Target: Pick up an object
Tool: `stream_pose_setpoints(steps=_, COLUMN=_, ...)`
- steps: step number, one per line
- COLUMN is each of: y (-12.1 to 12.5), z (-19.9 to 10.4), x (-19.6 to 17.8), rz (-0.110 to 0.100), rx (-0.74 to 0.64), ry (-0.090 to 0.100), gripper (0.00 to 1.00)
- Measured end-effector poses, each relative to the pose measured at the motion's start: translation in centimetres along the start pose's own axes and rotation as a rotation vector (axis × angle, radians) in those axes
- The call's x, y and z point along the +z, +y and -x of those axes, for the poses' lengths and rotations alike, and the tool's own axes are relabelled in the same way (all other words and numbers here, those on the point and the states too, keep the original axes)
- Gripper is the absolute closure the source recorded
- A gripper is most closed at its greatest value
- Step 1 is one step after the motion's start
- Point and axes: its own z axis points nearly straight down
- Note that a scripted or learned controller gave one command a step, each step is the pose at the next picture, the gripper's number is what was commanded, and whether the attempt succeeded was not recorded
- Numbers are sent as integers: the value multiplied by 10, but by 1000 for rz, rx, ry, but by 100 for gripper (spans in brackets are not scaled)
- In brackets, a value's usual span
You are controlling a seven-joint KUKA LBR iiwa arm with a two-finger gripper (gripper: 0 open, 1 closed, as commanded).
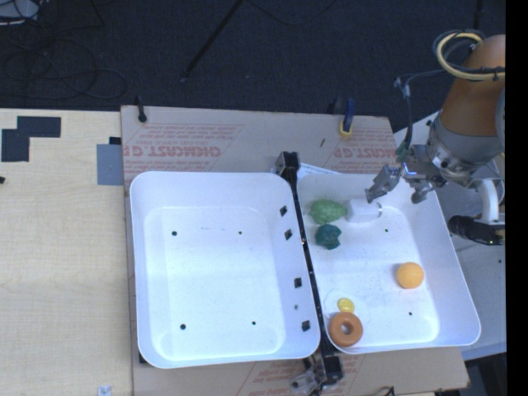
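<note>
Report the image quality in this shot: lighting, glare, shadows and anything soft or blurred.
Camera view: lighting is even and diffuse; the white right bin looks bright but keeps its rim detail, with no hard glare. Shadows are faint, just a soft one under the orange ball. The background above the bench is dark. The tool is slightly soft, and a whitish object beside the green lump blends into the bin.

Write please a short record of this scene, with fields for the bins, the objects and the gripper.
right bin: light green lump, dark teal lump, white piece, orange ball, small yellow piece, brown ring
left bin: white, shallow
gripper: above the right bin's far edge, holds nothing seen
</note>
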Motion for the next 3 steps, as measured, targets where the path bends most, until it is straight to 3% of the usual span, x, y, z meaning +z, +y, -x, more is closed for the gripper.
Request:
stream_pose_setpoints(steps=1, y=-7, z=69, x=143, rz=-6, rx=4, ry=0, gripper=0)
stream_pose_setpoints(steps=2, y=-12, z=58, x=-17, rz=10, rx=-1, ry=-2, gripper=0)
stream_pose_setpoints(steps=3, y=-56, z=44, x=136, rz=-14, rx=0, ry=6, gripper=0)
